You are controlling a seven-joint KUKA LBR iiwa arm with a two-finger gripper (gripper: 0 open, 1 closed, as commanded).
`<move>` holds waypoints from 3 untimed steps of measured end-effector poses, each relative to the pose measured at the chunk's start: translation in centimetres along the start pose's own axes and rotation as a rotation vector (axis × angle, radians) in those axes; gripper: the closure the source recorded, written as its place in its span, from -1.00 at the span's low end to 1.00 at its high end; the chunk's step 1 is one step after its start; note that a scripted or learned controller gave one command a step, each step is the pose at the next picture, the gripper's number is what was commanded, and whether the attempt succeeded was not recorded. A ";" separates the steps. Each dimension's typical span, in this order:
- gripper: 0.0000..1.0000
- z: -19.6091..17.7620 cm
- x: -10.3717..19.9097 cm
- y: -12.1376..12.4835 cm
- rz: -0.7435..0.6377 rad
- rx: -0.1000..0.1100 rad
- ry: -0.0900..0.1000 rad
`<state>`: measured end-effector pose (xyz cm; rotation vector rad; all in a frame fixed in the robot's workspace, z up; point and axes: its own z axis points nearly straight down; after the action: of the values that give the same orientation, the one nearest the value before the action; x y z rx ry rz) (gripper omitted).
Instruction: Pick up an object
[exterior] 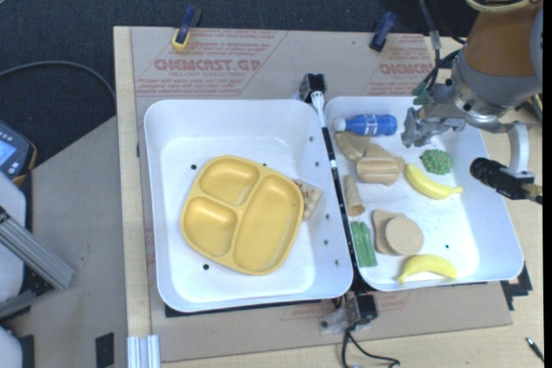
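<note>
Green broccoli [435, 160] lies just right of the gripper [417, 134]; finger state unclear; blue bottle [369, 125] close left.

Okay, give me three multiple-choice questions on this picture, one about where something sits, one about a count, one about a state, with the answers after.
1. Where does the yellow divided plate lie?
A. in the left bin
B. in the right bin
C. on the bare bench

2. How many bananas are in the right bin?
A. one
B. two
C. four

3. How does the blue bottle rest?
A. standing upright
B. on its side
C. between the fingers of the gripper

Answers:
1. A, since the plate fills the middle of the left bin.
2. B, one banana lies below the green broccoli-like piece and another banana lies near the front edge.
3. B, it lies flat along the back wall, with the gripper just to its right and apart from it.
</note>
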<state>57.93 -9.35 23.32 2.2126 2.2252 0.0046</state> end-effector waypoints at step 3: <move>1.00 1.4 14.3 5.7 0.001 0.000 0.001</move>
<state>63.57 4.97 21.97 2.2143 2.2247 0.0059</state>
